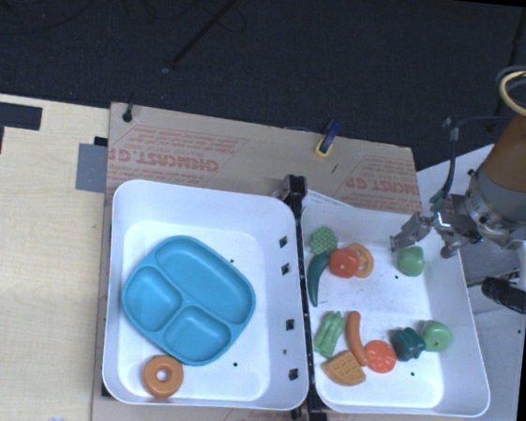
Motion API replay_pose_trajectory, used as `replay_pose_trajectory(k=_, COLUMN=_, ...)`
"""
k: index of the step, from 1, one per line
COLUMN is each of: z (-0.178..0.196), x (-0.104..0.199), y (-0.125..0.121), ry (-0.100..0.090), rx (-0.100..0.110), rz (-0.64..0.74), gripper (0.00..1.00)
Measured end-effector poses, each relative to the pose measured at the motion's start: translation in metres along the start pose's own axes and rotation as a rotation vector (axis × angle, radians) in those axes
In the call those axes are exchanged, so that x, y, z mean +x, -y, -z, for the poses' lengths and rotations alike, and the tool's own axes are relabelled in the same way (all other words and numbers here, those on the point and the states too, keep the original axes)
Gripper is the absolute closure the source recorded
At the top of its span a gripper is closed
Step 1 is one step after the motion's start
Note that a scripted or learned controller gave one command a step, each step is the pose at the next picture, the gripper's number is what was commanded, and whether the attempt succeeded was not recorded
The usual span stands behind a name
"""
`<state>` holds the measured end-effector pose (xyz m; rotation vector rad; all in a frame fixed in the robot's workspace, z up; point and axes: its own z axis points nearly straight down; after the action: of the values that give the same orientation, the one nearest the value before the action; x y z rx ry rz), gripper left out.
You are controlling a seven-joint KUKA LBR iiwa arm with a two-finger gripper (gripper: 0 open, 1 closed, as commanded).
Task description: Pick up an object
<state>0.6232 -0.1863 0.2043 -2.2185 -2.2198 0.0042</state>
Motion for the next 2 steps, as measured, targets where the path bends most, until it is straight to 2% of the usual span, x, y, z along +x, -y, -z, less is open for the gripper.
replay_pose_trajectory(k=1, z=-0.054, x=0.009, y=0.006, ry=-0.001, rx=0.001, rz=-0.001, gripper=0.00)
replay_pose_trajectory(k=2, z=-0.107, x=0.000, y=0.007, ry=0.000, rx=0.000, rz=0.000, gripper=0.00)
